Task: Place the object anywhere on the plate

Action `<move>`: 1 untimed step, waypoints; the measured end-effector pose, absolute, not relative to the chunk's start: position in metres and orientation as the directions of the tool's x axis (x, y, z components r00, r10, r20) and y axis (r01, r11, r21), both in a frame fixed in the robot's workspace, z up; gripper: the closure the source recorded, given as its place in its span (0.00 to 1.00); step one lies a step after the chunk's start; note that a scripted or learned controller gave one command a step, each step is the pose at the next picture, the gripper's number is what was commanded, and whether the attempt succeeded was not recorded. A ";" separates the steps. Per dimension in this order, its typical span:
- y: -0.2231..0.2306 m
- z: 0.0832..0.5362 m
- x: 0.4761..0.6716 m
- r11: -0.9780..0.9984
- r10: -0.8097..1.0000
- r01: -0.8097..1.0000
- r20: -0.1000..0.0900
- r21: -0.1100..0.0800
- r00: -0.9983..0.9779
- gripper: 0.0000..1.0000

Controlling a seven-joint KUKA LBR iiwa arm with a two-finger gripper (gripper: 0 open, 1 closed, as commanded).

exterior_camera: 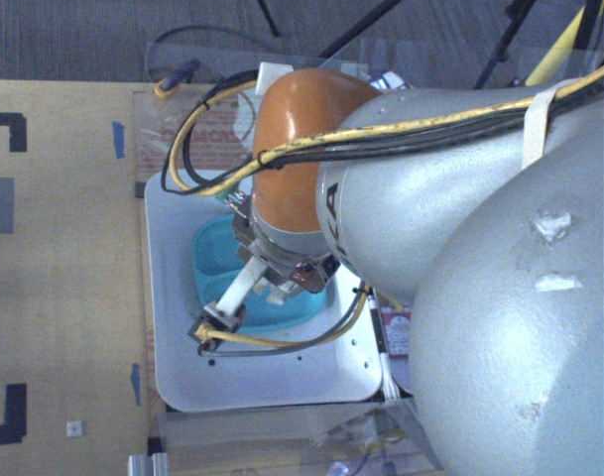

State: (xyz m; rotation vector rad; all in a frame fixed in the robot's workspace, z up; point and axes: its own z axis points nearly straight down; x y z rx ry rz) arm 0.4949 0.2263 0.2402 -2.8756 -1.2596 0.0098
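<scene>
- Can place the gripper (285, 284) low over the blue plate (214, 254), above the plate's right-hand part in the camera view.
- Cannot tell whether open, closed or gripping anything: tucked under the orange band (292, 137) and hidden from this angle.
- Cannot make out the object with any certainty, so cannot say where it lies relative to the gripper, nor whether on the plate or off it.
- Can see a small coppery-brown patch (307, 278) right at the gripper, touching or just beside it; too small and shadowed to say whether robot part or something else.
- Can see the plate resting in the white bin (173, 296), with its left side and a strip of its lower edge uncovered and the rest masked by the arm (460, 266).
- Hard to read the second bin: almost wholly covered by the arm, save a sliver beside the first bin's right wall, where something pinkish and dark (397, 330) peeks out, unidentifiable.
- Wooden bench top (63, 266) left of the bins, marked with blue tape (118, 139) and black corner marks (12, 132).
</scene>
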 end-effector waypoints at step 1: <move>0.226 0.240 0.495 -0.678 0.735 0.735 -0.005 -0.005 0.678 0.00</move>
